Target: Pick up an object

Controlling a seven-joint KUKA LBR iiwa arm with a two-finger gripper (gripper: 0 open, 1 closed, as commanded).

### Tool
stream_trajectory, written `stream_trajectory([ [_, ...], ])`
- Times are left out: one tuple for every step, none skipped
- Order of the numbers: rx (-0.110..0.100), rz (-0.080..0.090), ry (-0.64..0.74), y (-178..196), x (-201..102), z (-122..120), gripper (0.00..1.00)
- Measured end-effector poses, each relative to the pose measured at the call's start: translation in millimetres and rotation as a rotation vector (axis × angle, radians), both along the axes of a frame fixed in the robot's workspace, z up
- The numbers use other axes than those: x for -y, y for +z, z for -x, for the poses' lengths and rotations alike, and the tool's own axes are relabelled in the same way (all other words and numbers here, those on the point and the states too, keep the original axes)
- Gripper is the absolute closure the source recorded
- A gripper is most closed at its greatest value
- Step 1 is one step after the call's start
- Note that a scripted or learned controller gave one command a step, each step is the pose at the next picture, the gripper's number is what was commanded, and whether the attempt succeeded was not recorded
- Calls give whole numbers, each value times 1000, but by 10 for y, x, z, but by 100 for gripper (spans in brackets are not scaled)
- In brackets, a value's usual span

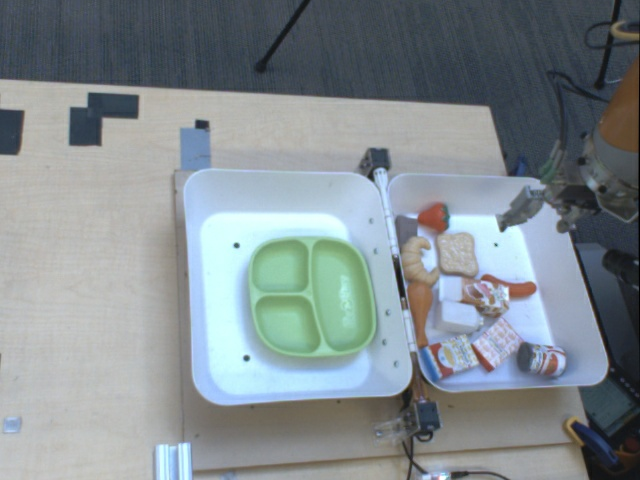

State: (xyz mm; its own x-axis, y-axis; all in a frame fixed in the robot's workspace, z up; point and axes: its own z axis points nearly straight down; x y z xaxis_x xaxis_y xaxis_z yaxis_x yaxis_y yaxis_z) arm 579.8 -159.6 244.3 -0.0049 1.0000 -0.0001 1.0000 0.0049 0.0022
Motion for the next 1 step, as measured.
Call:
stream_trajectory([
  [0, 0, -3, -1149, -143, 387, 0],
])
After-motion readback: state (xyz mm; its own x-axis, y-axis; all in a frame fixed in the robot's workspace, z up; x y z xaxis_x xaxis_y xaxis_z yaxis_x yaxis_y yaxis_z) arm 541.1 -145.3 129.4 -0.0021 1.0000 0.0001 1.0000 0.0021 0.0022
